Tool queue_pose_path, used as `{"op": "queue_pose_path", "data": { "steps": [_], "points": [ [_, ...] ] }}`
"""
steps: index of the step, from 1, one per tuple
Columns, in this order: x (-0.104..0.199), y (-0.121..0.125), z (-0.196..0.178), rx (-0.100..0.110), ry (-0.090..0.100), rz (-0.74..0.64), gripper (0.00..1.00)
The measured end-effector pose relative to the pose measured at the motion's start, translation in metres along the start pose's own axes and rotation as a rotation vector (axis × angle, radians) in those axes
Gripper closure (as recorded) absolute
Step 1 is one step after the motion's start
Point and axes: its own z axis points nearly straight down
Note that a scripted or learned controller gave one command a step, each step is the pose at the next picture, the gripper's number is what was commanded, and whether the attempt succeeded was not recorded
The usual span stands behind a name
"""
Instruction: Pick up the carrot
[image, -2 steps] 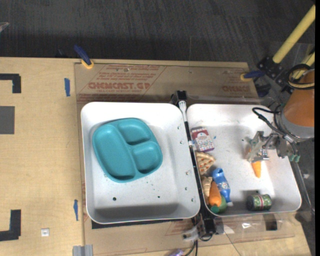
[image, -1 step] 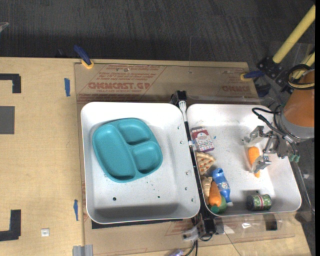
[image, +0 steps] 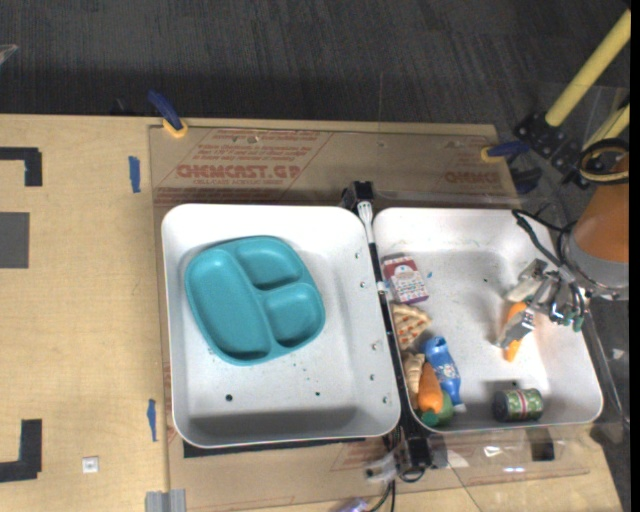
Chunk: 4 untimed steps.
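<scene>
From the overhead camera view we see the gripper (image: 528, 305) at the right bin's (image: 470, 245) right side, its fingers pinching a small orange carrot (image: 514, 327) that hangs just above the bin floor, seemingly lifted clear. A green can (image: 517, 404) lies nearer. The left bin (image: 200, 400) holds a teal divided plate (image: 254, 296) on a cardboard-covered bench (image: 80, 300).

Carrot (image: 430, 390) beside blue bottle (image: 443, 368)
</scene>
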Motion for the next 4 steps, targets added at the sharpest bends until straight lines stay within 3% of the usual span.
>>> {"op": "queue_pose_path", "data": {
  "steps": [1, 2, 3, 4],
  "points": [
    [-0.037, 0.021, 0.001, 0.001, -0.001, 0.275, 0.0],
    [-0.04, 0.022, -0.013, 0.0, -0.013, 0.273, 1.0],
    [-0.035, 0.104, -0.058, 0.0, 0.0, 0.463, 1.0],
    [-0.035, 0.101, -0.056, 0.003, 0.002, 0.466, 0.0]
  ]
}}
